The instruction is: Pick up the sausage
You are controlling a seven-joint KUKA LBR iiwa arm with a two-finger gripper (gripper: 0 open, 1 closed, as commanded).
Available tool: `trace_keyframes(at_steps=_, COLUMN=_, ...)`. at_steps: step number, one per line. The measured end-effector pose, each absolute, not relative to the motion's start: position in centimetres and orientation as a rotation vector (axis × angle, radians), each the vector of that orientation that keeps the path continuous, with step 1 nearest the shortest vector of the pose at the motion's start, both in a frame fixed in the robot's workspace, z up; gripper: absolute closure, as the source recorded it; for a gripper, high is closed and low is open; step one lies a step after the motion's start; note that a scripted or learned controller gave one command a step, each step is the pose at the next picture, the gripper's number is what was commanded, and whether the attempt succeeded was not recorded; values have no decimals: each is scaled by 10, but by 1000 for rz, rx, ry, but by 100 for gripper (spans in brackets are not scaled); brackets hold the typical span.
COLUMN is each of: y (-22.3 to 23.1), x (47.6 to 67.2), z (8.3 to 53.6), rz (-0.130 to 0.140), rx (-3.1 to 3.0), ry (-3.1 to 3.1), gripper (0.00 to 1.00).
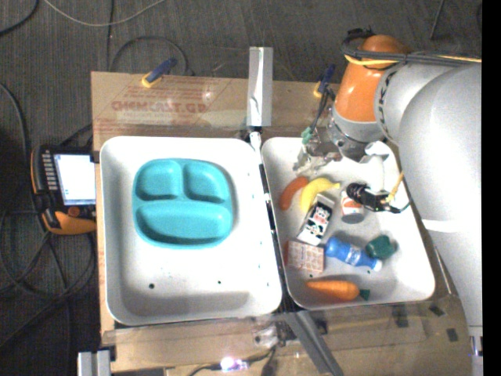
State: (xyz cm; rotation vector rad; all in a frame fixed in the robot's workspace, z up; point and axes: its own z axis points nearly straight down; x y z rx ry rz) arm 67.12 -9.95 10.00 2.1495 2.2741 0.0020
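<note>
**End effector at the right bin's top edge**

Your end effector [315, 149] hangs above the right bin [415, 280]; finger state can't be told. Sausage [293, 192], orange-red, lies just below it, touching the banana [321, 188]. Teal tray [185, 202] fills the left bin.

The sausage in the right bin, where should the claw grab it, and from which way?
Best guess: grip the sausage across its bare left half, coming straight down. The banana covers its right end, and the bin wall sits close on the left, so pinch across its narrow width.

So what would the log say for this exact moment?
arm: over right bin | gripper: at bin's far end, above sausage and banana | grasp: unconfirmed | left bin: teal tray
</note>
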Motion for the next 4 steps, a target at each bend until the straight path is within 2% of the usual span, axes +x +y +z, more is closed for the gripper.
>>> trace_keyframes(at_steps=1, y=-99, x=671, z=100, rz=2, rx=2150, ry=2274, gripper=0)
trace_keyframes(at_steps=2, y=-98, x=670, z=89, rz=-2, rx=2131, ry=2295, gripper=0)
trace_keyframes(at_steps=3, y=-98, x=671, z=100, rz=2, rx=2129, ry=2293, gripper=100)
trace_keyframes(at_steps=4, y=-107, x=631, z=92, rz=13, rx=2308, ry=2125, gripper=100)
